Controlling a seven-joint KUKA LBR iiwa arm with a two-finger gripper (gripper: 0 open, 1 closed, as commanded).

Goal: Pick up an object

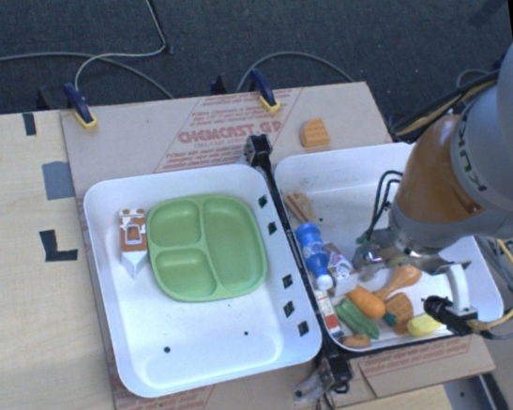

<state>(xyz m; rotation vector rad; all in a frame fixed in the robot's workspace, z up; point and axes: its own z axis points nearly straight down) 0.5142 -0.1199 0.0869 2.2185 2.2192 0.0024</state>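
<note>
One orange plastic toy carrot (366, 303) with a green top lies at five o'clock in the right shallow white bin (328, 172), among one blue bottle (312, 246). Gripper (374, 259) hovers just above; grip unreadable. Left white bin (202, 358) holds one green divided plate (207, 247).

This looks like a robot lab: a cardboard sheet (227, 132) is held to the table (21, 280) with clamps (82, 110), and loose cables (123, 62) cross dark carpet (324, 10).
</note>
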